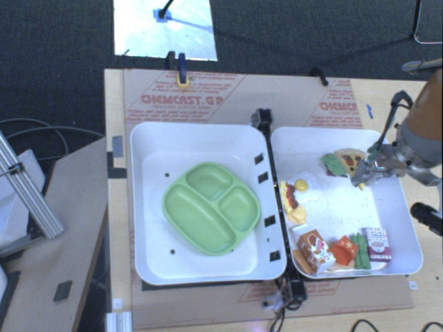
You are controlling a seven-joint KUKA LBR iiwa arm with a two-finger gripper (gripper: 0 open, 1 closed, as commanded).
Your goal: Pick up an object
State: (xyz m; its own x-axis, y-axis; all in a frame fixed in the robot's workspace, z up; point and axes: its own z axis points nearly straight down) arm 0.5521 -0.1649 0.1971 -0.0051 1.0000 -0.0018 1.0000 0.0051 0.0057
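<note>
My gripper [362, 177] hangs low over the right bin [346, 206], near its far right side. It is just right of and below a green and brown toy food piece [342, 161] that lies on the bin floor. The view shows nothing held in the gripper. More toy food lies in the same bin: a yellow and red cluster [294, 200] by the left wall, and a red and white carton [315, 249], an orange piece [344, 250], a green piece [361, 250] and a small red and white box [377, 244] along the near wall.
The left bin [152, 158] holds a light green divided plate [211, 207]. A black clip rail [270, 185] joins the two bins. The arm's grey body and orange band [422, 126] stand over the right bin's far right corner.
</note>
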